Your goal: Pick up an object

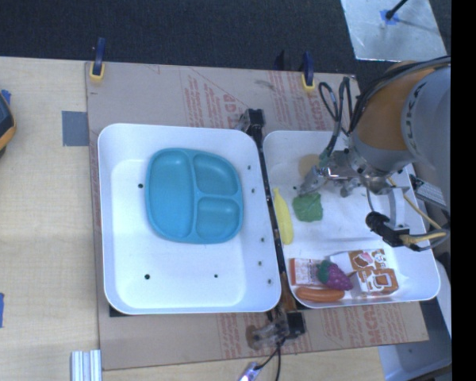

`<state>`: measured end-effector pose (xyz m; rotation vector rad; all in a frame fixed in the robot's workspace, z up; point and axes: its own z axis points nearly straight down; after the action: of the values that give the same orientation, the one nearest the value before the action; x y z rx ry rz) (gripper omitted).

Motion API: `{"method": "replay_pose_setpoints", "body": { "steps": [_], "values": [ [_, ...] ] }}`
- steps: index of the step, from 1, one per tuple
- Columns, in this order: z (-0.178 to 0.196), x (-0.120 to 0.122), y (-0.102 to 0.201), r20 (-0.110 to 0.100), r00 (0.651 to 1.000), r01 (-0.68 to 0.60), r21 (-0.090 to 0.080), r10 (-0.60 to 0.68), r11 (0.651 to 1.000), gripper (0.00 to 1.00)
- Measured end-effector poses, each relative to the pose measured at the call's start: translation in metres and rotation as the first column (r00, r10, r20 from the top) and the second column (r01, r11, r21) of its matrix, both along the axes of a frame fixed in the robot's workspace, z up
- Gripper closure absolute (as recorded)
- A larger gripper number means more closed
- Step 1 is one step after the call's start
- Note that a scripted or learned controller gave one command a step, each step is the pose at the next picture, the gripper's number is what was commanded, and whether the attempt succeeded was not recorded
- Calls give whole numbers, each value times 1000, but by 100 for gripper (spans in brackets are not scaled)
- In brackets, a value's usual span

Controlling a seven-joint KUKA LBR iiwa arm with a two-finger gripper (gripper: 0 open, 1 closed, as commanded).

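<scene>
Nearest, along the bottom edge of the right bin (pixel 428 288): a hot dog (pixel 320 295) at lower centre-right, and just above it a purple grape bunch (pixel 334 275) lying between a small red-and-white packet (pixel 305 271) and an orange-printed carton (pixel 372 271). Left bin (pixel 111 213): blue divided plate (pixel 194 195), left of centre frame. Farther up, a yellow corn-like piece (pixel 283 217) lies lengthwise along the right bin's left wall. Just right of it, a green leafy piece (pixel 308 207). My pincer (pixel 316 179) sits directly above that green piece, near it; whether the tips are apart or together, I cannot tell. A tan item (pixel 309 164) shows behind the pincer, partly hidden. My arm (pixel 397 117) enters from upper right.
</scene>
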<state>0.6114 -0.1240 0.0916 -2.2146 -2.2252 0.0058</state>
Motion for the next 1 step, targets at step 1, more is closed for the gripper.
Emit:
{"method": "replay_pose_setpoints", "body": {
  "steps": [1],
  "values": [
    [1, 45, 8, 2, 1000, 2, 2, -2, 1000, 0]
  ]
}}
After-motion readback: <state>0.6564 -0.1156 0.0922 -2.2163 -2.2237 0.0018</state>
